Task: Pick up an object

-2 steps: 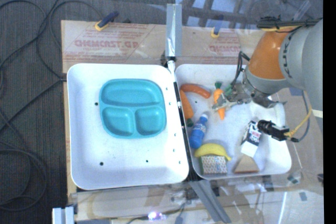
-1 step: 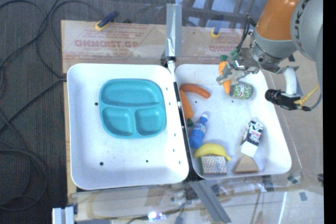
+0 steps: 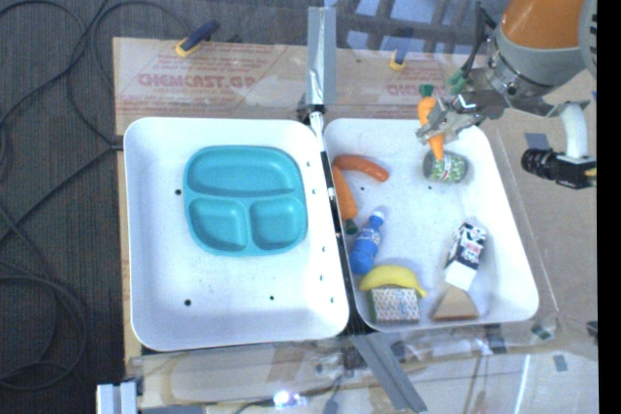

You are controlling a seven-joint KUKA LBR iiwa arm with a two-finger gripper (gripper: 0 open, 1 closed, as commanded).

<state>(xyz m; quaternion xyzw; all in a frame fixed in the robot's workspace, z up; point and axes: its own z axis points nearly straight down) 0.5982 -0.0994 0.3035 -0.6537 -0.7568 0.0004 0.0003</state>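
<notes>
pincer: gripper [image 3: 439, 126] over the far part of the right bin [image 3: 505, 208], fingers nipped on a carrot [image 3: 432, 123], which sits lifted off the bin floor
carrot: small orange toy, green top up near the wrist, tip hanging down between the fingers, roughly upright
handling guess: looks like light hard plastic, stiff, smooth and tapered, so probably slippery; grip mid-body across the thick part seems safest, a hold near the tip could squirt it out
just below pincer: green round can [image 3: 445, 168], close under the carrot tip, may get bumped
left and lower from pincer: sausage [image 3: 363, 168]; second orange piece [image 3: 345, 197] against the bin's left wall
well below pincer: blue bottle [image 3: 367, 242], banana [image 3: 392, 279], patterned block [image 3: 395, 303], black-white carton [image 3: 467, 254], tan wedge [image 3: 454, 307]
far left of pincer: left bin [image 3: 155, 305] holding teal divided tray [image 3: 245, 199]
task state: pick seems achieved, hold looks thin
</notes>
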